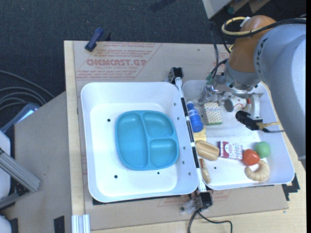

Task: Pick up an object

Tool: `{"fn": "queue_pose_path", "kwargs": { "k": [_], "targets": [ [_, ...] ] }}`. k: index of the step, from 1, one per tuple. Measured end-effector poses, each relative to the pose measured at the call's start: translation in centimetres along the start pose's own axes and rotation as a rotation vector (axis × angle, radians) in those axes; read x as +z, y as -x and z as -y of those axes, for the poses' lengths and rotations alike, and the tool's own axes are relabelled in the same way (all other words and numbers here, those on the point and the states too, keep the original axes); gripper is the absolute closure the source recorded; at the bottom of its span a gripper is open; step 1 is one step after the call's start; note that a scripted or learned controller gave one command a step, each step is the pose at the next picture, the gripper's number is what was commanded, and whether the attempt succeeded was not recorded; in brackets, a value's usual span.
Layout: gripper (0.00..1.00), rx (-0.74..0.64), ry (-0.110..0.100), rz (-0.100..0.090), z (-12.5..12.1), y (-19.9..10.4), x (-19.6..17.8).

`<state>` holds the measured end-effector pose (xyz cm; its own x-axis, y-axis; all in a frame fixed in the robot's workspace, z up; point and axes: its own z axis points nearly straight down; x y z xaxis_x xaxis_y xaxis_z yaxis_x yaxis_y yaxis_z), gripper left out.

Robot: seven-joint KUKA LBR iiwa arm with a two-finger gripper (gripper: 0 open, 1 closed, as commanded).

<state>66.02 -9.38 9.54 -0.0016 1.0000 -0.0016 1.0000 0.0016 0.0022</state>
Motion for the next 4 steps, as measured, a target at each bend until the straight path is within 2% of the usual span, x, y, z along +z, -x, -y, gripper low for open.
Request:
{"fn": "queue_pose_path", "kwargs": {
  "k": [1,2,3,4],
  "targets": [
    [1.00,0.000,0.001,-0.002,-0.8,-4.6,-9.1],
    [1.00,0.000,0.000,-0.001,-0.7,-8.3,-14.6],
    [1.00,0.000,0.000,-0.002,0.2,-12.6,-17.3],
    [0.00,0.001,-0.001,-0.001,0.2,-12.6,-17.3]
  ]
}}
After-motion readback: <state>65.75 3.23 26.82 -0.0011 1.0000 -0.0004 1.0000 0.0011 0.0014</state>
